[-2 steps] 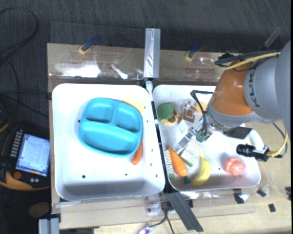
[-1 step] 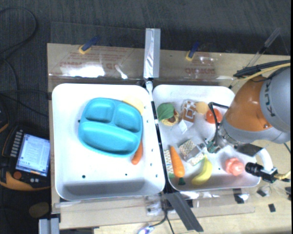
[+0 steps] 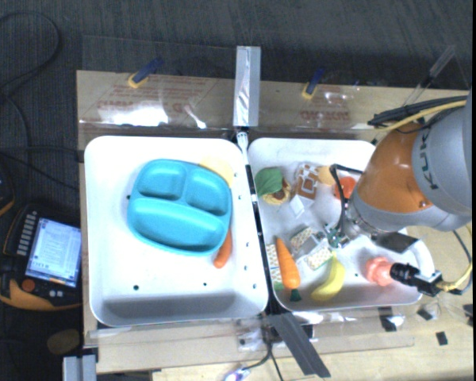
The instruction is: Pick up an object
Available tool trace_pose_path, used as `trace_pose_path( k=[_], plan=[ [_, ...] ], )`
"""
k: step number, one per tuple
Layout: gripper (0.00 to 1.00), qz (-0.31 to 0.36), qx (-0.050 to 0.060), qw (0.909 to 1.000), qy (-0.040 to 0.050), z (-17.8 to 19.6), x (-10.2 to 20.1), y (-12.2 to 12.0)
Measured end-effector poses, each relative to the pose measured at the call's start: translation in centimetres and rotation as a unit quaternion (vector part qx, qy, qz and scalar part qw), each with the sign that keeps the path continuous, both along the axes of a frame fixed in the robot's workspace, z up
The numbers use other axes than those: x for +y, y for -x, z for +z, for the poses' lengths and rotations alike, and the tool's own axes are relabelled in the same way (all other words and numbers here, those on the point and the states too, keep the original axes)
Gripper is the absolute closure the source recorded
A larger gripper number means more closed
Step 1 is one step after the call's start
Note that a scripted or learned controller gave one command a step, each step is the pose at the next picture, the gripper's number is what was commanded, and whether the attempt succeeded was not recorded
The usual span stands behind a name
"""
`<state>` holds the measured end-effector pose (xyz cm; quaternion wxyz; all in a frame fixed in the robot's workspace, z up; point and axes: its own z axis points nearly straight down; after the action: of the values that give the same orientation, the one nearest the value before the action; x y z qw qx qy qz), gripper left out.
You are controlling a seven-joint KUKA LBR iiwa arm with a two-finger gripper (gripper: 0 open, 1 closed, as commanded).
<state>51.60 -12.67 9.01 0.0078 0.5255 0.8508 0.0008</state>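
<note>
The arm (image 3: pixel 416 173), grey with its orange band, reaches over the right bin (image 3: pixel 397 288) from the desk's right edge, its wrist hanging above the middle of that bin. The left bin (image 3: pixel 103 236) holds a blue divided tray (image 3: pixel 178 205) with a small orange piece (image 3: pixel 223 251) just beside the tray's right side, against the wall shared with the other bin.

Judging from the clutter, a good pick here means choosing something with free space on both sides. The banana (image 3: pixel 328 280) and the carrot (image 3: pixel 286 264) lie near the front edge of the right bin, close to each other, so a straight descent onto either risks nudging its neighbour. The pink object (image 3: pixel 375 270) toward the bin's front right corner stands more apart and looks the easier target. A green piece (image 3: pixel 268 182) and a brown-and-white item (image 3: pixel 305 179) sit near the back edge.

The fingers (image 3: pixel 335 236) appear just below the wrist, over small pale blocks (image 3: pixel 309 244) at the bin's centre. They are too small and dark here to judge, so whether they are spread or closed I cannot tell, and nothing is visibly held.
</note>
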Motion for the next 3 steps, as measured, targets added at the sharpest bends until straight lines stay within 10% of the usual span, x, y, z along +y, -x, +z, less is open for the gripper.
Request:
trace_pose_path(
  k=[1, 3],
  plan=[
    [0.00, -0.191, 0.001, 0.9816, -0.0034, -0.1, 1.9, -3.6],
    [0.00, -0.247, 0.008, 0.9690, -0.0043, 3.9, -0.8, 3.3]
  ],
)
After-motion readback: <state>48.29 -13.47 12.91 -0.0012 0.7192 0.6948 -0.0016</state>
